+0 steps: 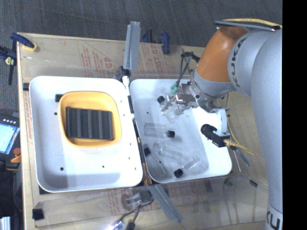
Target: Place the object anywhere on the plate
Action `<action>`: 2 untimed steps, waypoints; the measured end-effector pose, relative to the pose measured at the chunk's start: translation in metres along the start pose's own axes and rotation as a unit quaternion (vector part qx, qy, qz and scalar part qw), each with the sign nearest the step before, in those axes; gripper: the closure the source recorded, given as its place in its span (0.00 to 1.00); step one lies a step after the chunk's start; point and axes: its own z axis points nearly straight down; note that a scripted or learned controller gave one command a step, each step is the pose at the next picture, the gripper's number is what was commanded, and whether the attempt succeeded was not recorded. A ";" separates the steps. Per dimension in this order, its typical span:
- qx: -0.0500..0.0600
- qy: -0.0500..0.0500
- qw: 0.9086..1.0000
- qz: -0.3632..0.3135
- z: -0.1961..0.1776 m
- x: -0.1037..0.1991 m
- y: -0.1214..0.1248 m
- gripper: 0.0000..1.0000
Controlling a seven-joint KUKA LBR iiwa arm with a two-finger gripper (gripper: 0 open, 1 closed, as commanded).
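Arm [249, 56] reached in from the right of the frame, gripper [176, 101] low over the upper part of the right bin [218, 164]. Couldn't tell its state, too cluttered there. Several clear plastic bottles with black caps [170, 152] lay scattered across the right bin's floor, centre to lower part. Yellow plate [88, 99] with a dark ridged insert [89, 123] sat in the left bin [48, 166], centre-left of frame, well apart from the bottles.
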 end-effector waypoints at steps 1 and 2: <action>0.000 0.001 0.995 -0.101 0.013 0.096 0.054 1.00; -0.001 0.000 0.982 -0.186 -0.048 0.122 0.048 1.00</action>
